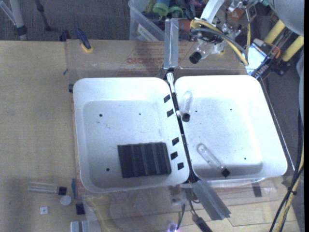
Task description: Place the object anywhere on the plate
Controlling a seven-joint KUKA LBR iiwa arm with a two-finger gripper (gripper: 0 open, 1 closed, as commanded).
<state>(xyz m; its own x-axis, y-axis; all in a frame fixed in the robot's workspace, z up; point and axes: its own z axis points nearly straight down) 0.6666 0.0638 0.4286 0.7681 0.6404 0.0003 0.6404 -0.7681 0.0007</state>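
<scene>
A dark ribbed rectangular plate [144, 159] lies flat in the front part of the left bin [96, 95]. Two clear objects rest in the right bin [251, 105]. One is a small bulb with a black cap [185, 104], right against the wall shared with the left bin. The other is a clear tube with a black end [211, 157], lying slantwise near the front. My gripper [208, 36] hangs beyond the back rim of the right bin, among yellow cables, well away from both objects and the plate.
A clear tub of colourful items [157, 6] stands behind the bins. A metal post [170, 40] rises at the back where the bins meet. Small loose parts [48, 190] lie on the bench at the front left. The grey arm [289, 4] fills the top right corner.
</scene>
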